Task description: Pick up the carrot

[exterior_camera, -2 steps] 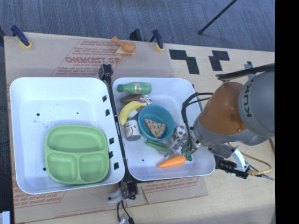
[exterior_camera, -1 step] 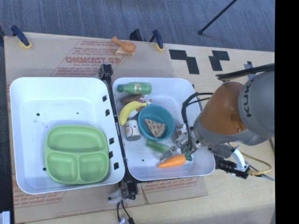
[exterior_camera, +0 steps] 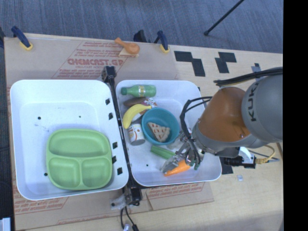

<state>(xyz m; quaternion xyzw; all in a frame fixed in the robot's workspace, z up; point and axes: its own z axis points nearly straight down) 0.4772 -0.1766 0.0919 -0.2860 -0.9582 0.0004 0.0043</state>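
Gripper (exterior_camera: 184,159) sits low in the right bin (exterior_camera: 208,173), near its front right corner, w/ the grey arm (exterior_camera: 269,110) and its orange band (exterior_camera: 225,115) coming in from the right. Tips are a dark tangle against the clutter, so I can't tell whether it's spread or clamped, or gripping anything. Carrot (exterior_camera: 177,168) lies right under/just in front of the tips, orange, roughly flat, pointing along the bin's front wall. Touching or not: can't tell.

Just beside it, toward the bin's middle, a green veg piece (exterior_camera: 162,152); behind that a blue bowl (exterior_camera: 159,125) w/ a pizza slice (exterior_camera: 158,130) in it. Further left a small can (exterior_camera: 136,134), a banana (exterior_camera: 133,113), and at the back a green bottle (exterior_camera: 139,90).

Risks, as I judge them: carrot is close to the front wall, so a finger could hit the wall or pin the carrot instead of straddling it. Green piece is near enough to get caught too. Carrot is thin and smooth-looking, so it may slip or roll out on the lift.

Left bin (exterior_camera: 19,129) holds a green divided plate (exterior_camera: 79,158). Both bins rest on cardboard sheets (exterior_camera: 91,61) over a wood bench (exterior_camera: 250,206), held w/ blue clamps (exterior_camera: 21,37). Black markers (exterior_camera: 190,61) at back right; blue-grey carpet (exterior_camera: 144,6) beyond.
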